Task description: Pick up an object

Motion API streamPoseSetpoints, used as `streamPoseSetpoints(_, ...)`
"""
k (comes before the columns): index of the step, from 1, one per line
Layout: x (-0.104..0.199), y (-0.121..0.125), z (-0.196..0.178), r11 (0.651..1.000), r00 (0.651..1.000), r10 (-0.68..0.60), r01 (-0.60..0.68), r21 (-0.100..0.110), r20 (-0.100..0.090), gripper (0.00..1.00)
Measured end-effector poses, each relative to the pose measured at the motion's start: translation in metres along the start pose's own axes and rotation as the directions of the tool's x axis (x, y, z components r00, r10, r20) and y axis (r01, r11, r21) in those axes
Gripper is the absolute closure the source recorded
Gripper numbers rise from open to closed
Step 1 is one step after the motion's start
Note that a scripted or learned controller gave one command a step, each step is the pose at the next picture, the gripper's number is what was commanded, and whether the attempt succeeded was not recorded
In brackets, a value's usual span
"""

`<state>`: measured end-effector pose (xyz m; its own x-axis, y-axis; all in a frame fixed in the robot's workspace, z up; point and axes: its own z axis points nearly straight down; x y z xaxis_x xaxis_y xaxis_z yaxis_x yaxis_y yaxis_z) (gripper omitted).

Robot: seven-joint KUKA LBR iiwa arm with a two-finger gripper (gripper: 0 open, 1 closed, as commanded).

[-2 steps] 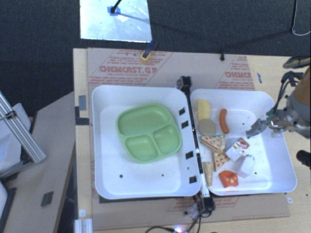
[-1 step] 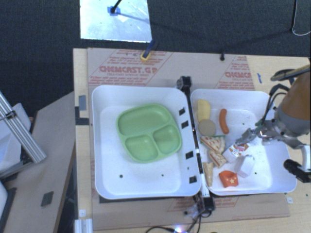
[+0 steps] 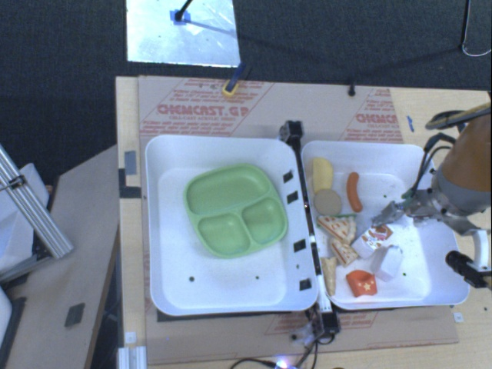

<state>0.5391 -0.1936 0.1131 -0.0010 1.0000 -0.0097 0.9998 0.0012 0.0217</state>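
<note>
The right bin [image 3: 407,160] holds several toy foods: a pale yellow piece [image 3: 322,174], a brown round piece [image 3: 327,201], a red-orange sausage [image 3: 354,191], sandwich wedges [image 3: 337,227], a red piece [image 3: 362,283], a small white carton with red print [image 3: 374,239] and a white cup-like piece [image 3: 387,262]. My gripper [image 3: 387,215] reaches in from the right and hangs low over the bin's middle, just above and right of the carton. I see nothing clearly held in it.
In the left bin [image 3: 165,229] lies a green three-compartment plate [image 3: 234,210]. A black divider strip [image 3: 301,206] runs between the bins. The arm's grey body [image 3: 469,183] covers the right bin's far right edge. A foil sheet [image 3: 183,21] lies beyond the bench.
</note>
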Motion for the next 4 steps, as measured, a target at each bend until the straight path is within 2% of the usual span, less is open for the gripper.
streamPoseSetpoints(1, 0.001, 0.001, -0.009, 1.0, 1.0, 0.0, 0.0, -0.001, -0.003, 1.0)
streamPoseSetpoints(2, 0.001, 0.012, -0.056, 1.0, 1.0, -0.004, 0.004, 0.015, -0.007, 1.0)
streamPoseSetpoints(3, 0.0, 0.015, -0.111, 1.0, 1.0, -0.004, 0.004, 0.014, -0.007, 1.0)
streamPoseSetpoints(4, 0.05, 0.048, -0.111, 1.0, 1.0, -0.01, 0.01, 0.016, -0.011, 1.0)
